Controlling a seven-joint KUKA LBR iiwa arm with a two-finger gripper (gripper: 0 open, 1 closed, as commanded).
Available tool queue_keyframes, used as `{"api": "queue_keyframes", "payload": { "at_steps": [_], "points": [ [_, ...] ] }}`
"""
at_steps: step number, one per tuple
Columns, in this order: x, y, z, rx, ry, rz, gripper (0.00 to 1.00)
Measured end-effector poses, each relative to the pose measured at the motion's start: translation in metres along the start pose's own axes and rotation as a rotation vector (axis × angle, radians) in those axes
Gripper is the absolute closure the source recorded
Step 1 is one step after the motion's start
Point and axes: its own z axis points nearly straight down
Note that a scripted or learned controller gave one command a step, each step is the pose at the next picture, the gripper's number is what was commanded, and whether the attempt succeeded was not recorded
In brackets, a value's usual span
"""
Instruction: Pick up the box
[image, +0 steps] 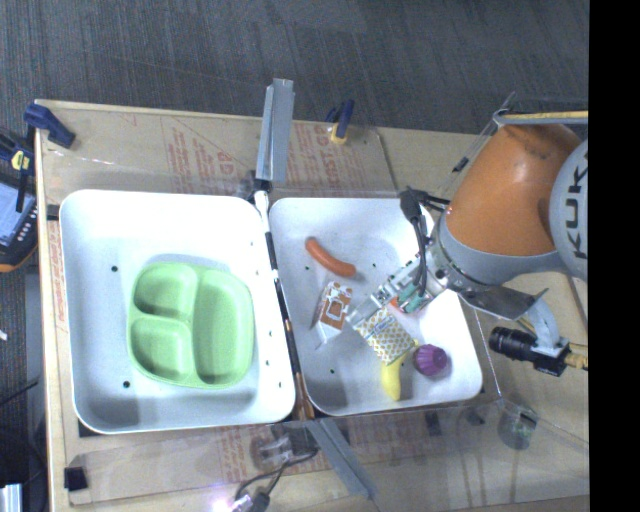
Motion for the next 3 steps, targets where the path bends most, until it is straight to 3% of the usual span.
{"api": "queue_keyframes", "payload": {
  "at_steps": [1,2,3],
  "points": [
    [-0.002,0.066,0.007,0.004,0.002,0.627,1.0],
    [0.031,0.079,0.008,0.005,0.004,0.229,1.0],
    [-0.006,0.129,0.037,0.004,0.002,0.353,1.0]
  ]
}}
